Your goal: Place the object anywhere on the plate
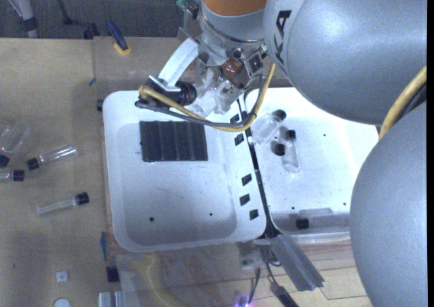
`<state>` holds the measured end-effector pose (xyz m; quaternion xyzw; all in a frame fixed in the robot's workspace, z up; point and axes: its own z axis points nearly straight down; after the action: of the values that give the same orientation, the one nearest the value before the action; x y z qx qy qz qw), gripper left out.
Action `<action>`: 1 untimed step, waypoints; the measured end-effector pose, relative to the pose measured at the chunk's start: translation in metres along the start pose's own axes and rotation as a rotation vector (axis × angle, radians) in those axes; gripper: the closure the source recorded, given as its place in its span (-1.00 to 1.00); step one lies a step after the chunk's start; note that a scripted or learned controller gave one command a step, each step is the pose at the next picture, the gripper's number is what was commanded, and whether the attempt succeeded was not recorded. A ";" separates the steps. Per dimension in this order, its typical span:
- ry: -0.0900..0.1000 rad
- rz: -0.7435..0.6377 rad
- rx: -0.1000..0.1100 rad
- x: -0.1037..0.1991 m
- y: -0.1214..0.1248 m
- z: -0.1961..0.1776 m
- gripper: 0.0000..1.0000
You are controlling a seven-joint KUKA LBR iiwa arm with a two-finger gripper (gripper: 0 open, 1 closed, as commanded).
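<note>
A black ribbed plate lies flat in the far half of the left white bin. Several clear vials with black caps lie in the right bin, near its left wall. My gripper hangs over the far edge of the left bin, just beyond the plate's far right corner. Its tips look pale and translucent against the white bin, and I cannot make out anything held there.
The big grey arm covers the right bin's far and right parts. A small black piece lies near that bin's front wall. More clear vials lie loose on the wooden bench to the left, and a blue clamp sits at the back.
</note>
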<state>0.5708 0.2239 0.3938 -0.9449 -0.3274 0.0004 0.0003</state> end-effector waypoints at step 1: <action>0.002 0.387 -0.002 -0.026 -0.020 0.015 1.00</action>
<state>0.5376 0.2234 0.3791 -0.9902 -0.1396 -0.0007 -0.0005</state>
